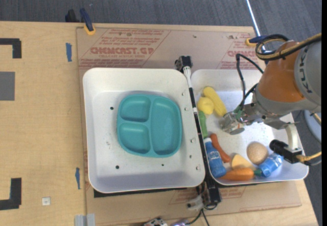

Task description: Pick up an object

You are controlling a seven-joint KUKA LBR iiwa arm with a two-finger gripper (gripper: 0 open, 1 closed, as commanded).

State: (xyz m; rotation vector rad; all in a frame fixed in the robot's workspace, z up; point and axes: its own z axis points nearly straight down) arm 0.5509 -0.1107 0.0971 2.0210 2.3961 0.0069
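In the left white plastic bin [97, 117], a smooth teal plastic divided plate [149, 123] is seen lying flat. In the right white bin [301, 171], candidate objects are crowded along the left wall and near edge: a glossy yellow banana-shaped toy [213, 100], a rounded yellow piece [205, 106], a blue bottle [214, 160], an orange carrot-shaped toy [238, 173], a tan egg-shaped object [257, 152] and a small blue crinkled item [270, 165]. The metal gripper [232, 123] is held low over bare bin floor, beside the banana; whether it is open or closed cannot be told, and nothing is seen held. A well-separated, rounded item such as the egg would probably be grasped best, approached centred from above.
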